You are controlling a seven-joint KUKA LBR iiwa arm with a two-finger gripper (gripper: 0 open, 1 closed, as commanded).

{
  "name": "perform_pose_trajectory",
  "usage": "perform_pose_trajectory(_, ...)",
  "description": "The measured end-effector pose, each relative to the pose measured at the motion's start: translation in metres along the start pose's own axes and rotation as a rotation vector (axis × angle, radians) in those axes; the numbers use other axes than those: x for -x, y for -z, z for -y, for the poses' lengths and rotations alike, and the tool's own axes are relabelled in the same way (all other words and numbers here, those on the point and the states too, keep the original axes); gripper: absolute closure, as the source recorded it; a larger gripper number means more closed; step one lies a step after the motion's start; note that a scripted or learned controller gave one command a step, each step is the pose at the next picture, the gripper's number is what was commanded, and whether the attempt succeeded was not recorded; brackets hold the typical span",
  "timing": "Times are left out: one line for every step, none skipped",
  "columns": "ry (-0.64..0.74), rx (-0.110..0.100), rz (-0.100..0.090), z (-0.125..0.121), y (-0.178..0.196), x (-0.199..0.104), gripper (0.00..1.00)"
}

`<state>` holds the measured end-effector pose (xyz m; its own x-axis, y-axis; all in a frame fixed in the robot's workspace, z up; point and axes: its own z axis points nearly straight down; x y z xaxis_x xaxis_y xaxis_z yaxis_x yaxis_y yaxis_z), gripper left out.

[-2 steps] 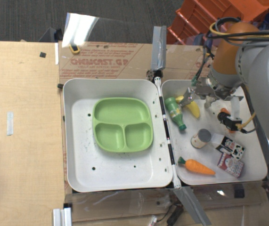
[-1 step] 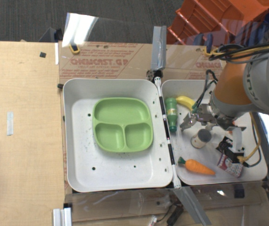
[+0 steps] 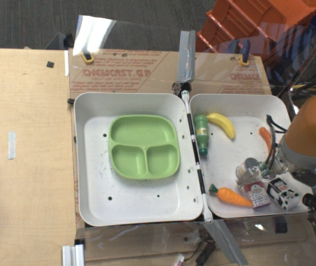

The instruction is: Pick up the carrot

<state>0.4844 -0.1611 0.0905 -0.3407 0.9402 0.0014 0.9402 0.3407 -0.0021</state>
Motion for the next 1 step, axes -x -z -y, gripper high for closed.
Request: perform_pose_trajectory(-0.029,0.004,-0.003,-0.0260,0.0007,0.0704,0.00)
